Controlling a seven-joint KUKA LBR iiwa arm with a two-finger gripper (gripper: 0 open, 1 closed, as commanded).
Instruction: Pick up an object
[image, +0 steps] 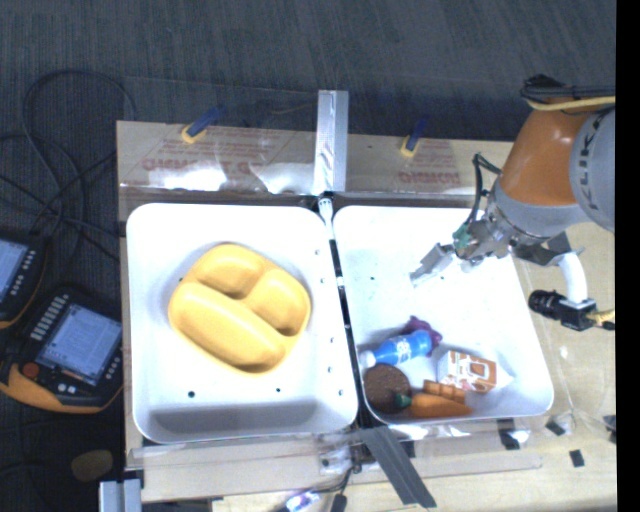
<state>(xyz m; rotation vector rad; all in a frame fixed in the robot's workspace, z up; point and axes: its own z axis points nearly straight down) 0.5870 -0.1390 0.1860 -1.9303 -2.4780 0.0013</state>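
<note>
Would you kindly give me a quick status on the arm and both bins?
Gripper above right bin, nothing between the jaws. Bottle, carton, carrot clustered at its near edge, untouched. Yellow object in left bin.

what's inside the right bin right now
The right bin holds a cluster at its near end: a blue bottle, a purple item behind it, a brown round object, a carrot and a small carton. Anything beneath them is hidden.
</note>
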